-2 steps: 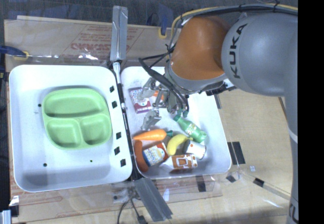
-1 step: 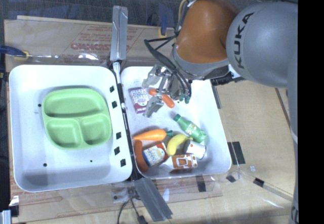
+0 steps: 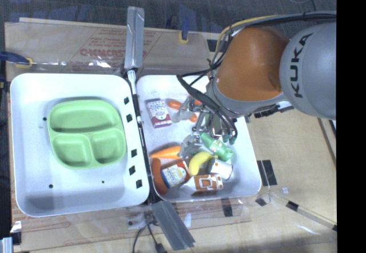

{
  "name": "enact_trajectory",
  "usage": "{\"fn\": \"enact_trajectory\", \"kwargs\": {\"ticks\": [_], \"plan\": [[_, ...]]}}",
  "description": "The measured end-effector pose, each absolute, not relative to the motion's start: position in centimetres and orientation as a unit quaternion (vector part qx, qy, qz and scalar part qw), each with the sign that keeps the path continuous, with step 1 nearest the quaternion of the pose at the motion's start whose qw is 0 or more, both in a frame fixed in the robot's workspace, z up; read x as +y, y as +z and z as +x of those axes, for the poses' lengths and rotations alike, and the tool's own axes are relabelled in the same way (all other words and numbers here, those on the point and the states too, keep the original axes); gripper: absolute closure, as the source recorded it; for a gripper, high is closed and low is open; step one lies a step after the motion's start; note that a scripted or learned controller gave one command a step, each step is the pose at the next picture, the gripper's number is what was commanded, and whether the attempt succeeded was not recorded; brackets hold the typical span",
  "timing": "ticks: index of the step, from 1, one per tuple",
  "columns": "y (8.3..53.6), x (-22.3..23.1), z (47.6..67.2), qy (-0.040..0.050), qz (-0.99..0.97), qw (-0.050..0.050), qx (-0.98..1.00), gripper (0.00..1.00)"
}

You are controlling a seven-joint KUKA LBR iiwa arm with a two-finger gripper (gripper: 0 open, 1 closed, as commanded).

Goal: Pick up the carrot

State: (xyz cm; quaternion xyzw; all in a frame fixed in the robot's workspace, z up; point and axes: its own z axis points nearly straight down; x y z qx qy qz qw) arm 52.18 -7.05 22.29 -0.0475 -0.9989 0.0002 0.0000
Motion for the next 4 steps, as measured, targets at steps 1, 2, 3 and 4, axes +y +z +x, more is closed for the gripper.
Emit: {"fn": "enact_trajectory", "kwargs": {"ticks": [1,2,3,4], "plan": [[19.2,-4.8,51.0,-0.0001,0.072,0.000,-0.997,0.00],[24.2,-4.9,56.2,0.0004,-0.119,-0.001,-0.993,0.00],[23.3,1.7,58.5,0.0002,-0.062,-0.001,-0.998,0.00],[23.9,-2.3,56.7,0.0003,-0.038,0.000,-0.999,0.00]]}}
